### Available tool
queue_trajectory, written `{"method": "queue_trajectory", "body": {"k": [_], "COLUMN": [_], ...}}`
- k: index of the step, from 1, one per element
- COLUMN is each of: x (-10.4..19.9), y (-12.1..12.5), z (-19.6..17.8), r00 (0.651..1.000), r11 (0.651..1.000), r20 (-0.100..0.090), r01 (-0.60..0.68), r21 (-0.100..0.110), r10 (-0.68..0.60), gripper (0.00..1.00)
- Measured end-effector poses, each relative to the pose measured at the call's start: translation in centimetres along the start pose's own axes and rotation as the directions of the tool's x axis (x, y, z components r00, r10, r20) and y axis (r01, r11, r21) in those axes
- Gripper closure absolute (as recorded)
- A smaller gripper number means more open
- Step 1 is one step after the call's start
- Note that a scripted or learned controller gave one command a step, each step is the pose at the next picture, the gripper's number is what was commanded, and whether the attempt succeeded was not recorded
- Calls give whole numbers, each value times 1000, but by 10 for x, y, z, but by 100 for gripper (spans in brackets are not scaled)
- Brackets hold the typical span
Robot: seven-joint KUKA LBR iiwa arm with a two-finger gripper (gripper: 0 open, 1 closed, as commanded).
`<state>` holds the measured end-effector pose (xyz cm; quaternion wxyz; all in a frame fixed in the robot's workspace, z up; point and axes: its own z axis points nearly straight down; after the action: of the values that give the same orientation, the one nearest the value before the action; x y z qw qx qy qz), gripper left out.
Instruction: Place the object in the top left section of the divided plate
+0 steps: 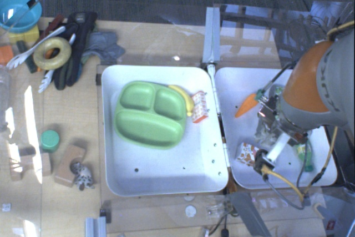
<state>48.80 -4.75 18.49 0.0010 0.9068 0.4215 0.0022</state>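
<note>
Item 1. Left bin (111, 175), shallow, white. It held a green divided plate (148, 115) in its upper half, with two small sections at the far side and one long section at the near side. A yellow banana (183, 98) lay against the plate's upper right rim. A red-and-white packet (199, 107) lay just beside the banana, towards the bin's right wall.

Item 2. Right bin (233, 83), shallow, white. An orange toy carrot (244, 107) lay tilted in its upper left part, leaf end towards the arm. A small printed packet (246, 154) lay near the lower left corner. A green object (307, 157) lay partly hidden under the arm at the right.

Item 3. Arm (310, 83), grey with an orange band, over the right bin. The gripper (268, 112) was low, just beside the carrot's leaf end. Whether it was open or closed could not be told, nor whether it touched the carrot.

Item 4. Bench, left of the bins: blue bowl (19, 8), yellow ring (52, 53), black glove (76, 55), grey cloth (105, 44), green cap (50, 140), wooden block (70, 162), small spotted toy animal (84, 177).
</note>
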Motion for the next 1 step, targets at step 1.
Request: {"method": "queue_trajectory", "body": {"k": [1], "x": [-29], "y": [25], "z": [69], "r00": [997], "r11": [997], "r20": [-1], "r01": [73], "r21": [-1], "r10": [-73], "gripper": [100]}}
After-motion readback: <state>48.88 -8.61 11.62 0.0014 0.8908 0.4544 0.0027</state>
